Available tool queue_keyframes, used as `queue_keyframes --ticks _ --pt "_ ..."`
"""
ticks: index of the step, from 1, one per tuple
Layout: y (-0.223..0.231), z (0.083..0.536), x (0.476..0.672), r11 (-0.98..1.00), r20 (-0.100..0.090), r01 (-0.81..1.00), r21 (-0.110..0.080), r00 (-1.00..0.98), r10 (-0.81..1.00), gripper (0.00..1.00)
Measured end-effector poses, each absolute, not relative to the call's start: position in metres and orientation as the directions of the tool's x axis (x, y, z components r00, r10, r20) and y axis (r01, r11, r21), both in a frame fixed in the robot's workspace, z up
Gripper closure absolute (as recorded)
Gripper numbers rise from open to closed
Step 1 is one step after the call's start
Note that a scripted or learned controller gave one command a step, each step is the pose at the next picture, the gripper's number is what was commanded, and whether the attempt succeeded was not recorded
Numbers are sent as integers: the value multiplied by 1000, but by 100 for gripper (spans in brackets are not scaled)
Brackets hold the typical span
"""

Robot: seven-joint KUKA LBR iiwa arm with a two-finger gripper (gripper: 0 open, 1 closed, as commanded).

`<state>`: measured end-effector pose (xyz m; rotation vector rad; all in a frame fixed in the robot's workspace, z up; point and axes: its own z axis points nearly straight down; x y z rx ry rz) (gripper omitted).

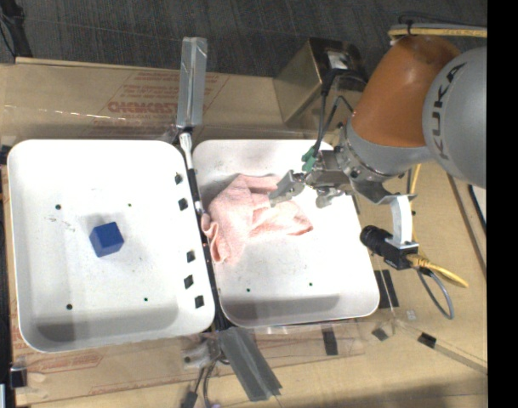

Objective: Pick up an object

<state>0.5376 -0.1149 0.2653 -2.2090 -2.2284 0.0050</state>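
Note:
A crumpled pink cloth (250,215) lies in the left half of the right bin (327,287), against the divider. My gripper (304,194) hangs over that bin at the cloth's right edge. Its two fingers are spread apart, open, with one fingertip (281,192) above the cloth's upper right part and the other above bare bin floor. Nothing sits between the fingers. A small blue cube (107,238) rests alone in the left bin (37,313), far from the gripper.
The grey arm with its orange band (399,92) comes in from the upper right. A metal divider bar (190,83) runs between the bins. A brown box (305,75) stands behind the right bin on the cardboard-covered bench.

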Motion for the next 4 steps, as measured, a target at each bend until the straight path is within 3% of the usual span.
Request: queue_keyframes --ticks 1,2,3,4 --pt "-131 147 578 18 0 1000 -6 -18 1000 0" --pt "-148 94 624 158 -1 987 2 -158 987 0" --pt "-197 96 641 222 -2 975 4 -222 975 0" --pt "-182 95 630 373 -2 928 2 -373 928 0"
